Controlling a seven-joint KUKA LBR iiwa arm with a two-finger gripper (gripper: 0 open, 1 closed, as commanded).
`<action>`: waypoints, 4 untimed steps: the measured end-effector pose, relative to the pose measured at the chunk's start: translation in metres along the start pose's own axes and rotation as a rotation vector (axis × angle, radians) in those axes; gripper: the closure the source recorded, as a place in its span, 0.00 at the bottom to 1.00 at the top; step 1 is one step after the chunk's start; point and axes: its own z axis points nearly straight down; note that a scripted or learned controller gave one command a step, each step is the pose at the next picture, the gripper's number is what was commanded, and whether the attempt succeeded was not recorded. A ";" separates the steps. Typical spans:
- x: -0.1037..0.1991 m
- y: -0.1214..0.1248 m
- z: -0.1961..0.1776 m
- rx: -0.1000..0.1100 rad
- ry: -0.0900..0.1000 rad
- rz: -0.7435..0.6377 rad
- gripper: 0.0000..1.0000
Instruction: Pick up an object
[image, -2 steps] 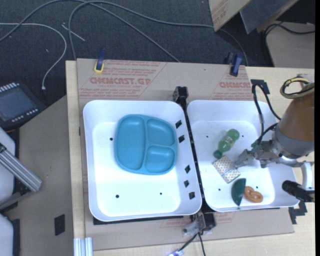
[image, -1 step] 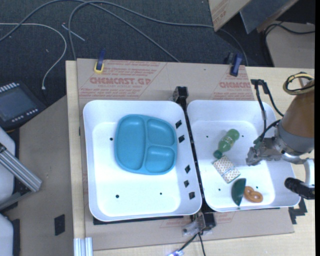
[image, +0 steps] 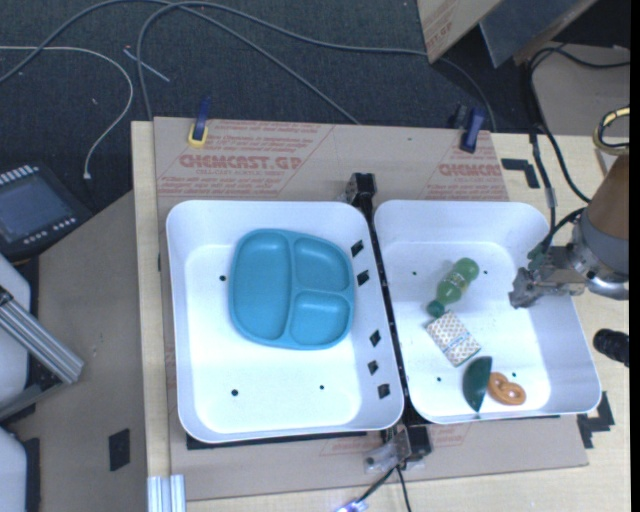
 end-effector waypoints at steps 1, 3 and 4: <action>0.000 0.005 -0.044 0.001 0.000 0.000 1.00; 0.050 0.017 -0.066 0.009 0.005 -0.003 1.00; 0.106 0.034 -0.070 0.005 0.004 -0.006 1.00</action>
